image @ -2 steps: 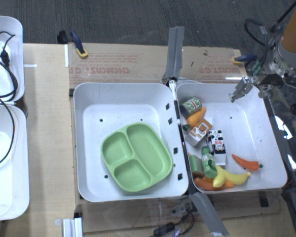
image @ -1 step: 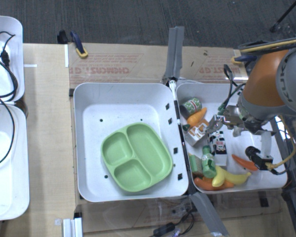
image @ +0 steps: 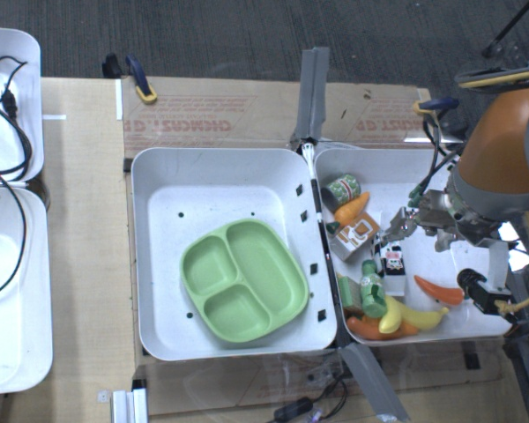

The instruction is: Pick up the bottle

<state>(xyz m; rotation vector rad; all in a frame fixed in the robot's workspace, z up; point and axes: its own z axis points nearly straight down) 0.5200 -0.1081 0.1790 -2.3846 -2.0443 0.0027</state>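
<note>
The bottle is small and green with a pale label. It lies in the right bin near its front left corner, beside a banana. My gripper hangs over the middle of that bin, reaching in from the right under the grey and orange arm. It is a little behind and to the right of the bottle, just above a small black-and-white carton. Nothing shows between the gripper and the bottle.
The right bin also holds a green can, a carrot, a brown-and-white box, a red pepper and an orange vegetable. A green divided plate lies in the left bin.
</note>
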